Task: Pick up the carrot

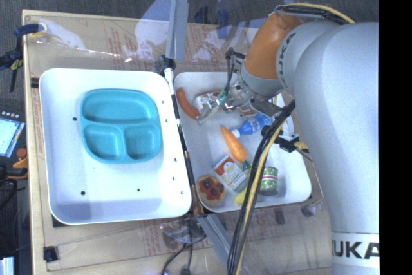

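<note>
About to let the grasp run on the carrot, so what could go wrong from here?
1. The gripper sits near the sausage, up-left of the carrot; closing here could grab the wrong item.
2. The carrot lies tight among the blue bottle and a snack packet; descending fingers may knock them.
3. The arm's cables hang across the right bin and could snag items.

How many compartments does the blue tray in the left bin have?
3. The tray has one long compartment across its far side and two smaller ones, and, side by side on the near side. Nothing covers it.
</note>
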Robot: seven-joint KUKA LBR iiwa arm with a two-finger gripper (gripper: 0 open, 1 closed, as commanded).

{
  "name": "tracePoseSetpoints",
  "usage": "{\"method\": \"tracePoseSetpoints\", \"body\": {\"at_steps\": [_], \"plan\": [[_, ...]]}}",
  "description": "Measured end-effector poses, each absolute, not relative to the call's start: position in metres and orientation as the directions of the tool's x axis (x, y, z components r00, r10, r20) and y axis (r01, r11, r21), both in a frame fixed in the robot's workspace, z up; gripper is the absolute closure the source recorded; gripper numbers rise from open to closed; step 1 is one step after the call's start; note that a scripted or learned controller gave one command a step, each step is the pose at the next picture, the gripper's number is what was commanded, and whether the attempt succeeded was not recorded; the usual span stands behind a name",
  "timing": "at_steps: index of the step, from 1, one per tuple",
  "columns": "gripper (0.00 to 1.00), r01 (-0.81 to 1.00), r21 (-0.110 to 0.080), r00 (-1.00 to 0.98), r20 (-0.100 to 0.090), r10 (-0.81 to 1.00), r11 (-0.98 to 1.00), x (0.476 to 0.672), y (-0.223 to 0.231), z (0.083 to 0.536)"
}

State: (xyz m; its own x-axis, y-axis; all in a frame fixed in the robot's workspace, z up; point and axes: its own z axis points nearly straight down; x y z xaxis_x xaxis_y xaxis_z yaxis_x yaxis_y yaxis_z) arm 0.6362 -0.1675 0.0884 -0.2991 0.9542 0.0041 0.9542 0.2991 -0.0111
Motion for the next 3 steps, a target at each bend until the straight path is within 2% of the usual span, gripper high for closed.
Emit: {"method": "tracePoseSetpoints", "body": {"at_steps": [1, 2, 3], "plan": [[0.00, 0.755, -0.002, -0.656, 0.004, 0.755, 0.656, 0.5993, -0.1534, 0.0908], [1.00, 0.751, -0.003, -0.660, 0.005, 0.751, 0.660, 0.5995, -0.1527, 0.1001], [0.00, 0.751, -0.004, -0.660, 0.005, 0.751, 0.660, 0.5995, -0.1529, 0.1001]]}}
